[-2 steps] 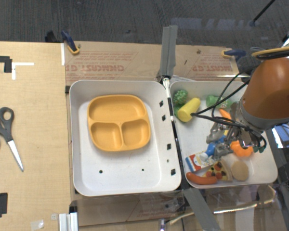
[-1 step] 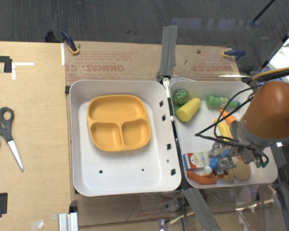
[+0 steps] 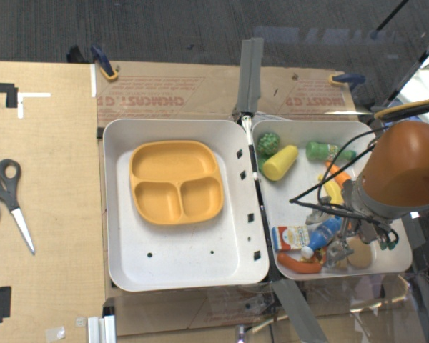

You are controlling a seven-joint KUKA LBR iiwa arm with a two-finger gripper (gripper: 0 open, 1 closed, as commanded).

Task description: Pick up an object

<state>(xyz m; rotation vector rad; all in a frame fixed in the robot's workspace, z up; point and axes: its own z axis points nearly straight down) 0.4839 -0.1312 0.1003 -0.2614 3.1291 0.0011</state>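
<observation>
The right bin (image 3: 386, 266) holds a pile of small items: a green knobbly piece (image 3: 268, 143), a yellow cylinder (image 3: 280, 161), a green object (image 3: 320, 150), an orange item (image 3: 334, 181), a blue bottle (image 3: 323, 234), a red and white packet (image 3: 289, 238), a red piece (image 3: 300, 264) and a tan round thing (image 3: 359, 256). The arm's orange band (image 3: 404, 163) hangs over the bin's right side. My gripper (image 3: 341, 245) is low among the items at the bin's front, close to the blue bottle and the tan thing. Cables and the wrist hide what it touches.
The left bin (image 3: 121, 263) holds a yellow-orange divided plate (image 3: 177, 181). Scissors (image 3: 11, 199) lie on the cardboard at far left. Blue clamps (image 3: 104, 61) (image 3: 347, 79) sit at the back edge. A grey bar (image 3: 249, 77) runs back from between the bins.
</observation>
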